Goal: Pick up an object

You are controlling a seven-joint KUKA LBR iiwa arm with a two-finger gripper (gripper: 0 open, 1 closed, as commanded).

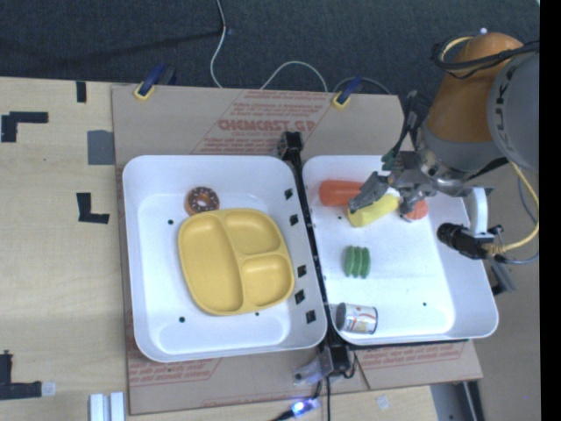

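Trouble could come fast here. The end effector (383, 196) sits low in the right bin (438, 318), right at the yellow block (372, 211). The block seems pinched between nearly closed fingers, tilted (one end hangs out). It may twist and drop if the grip is only on a corner. An orange carrot (337, 191) lies just beside the block, so a bump could shove it.

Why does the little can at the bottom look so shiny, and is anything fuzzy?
In the camera view, the small silver metal can lying in the right white bin bounces the light back as bright glare; the yellow plastic divided plate shows only soft sheen; the end effector, over the yellow block, looks slightly blurred.
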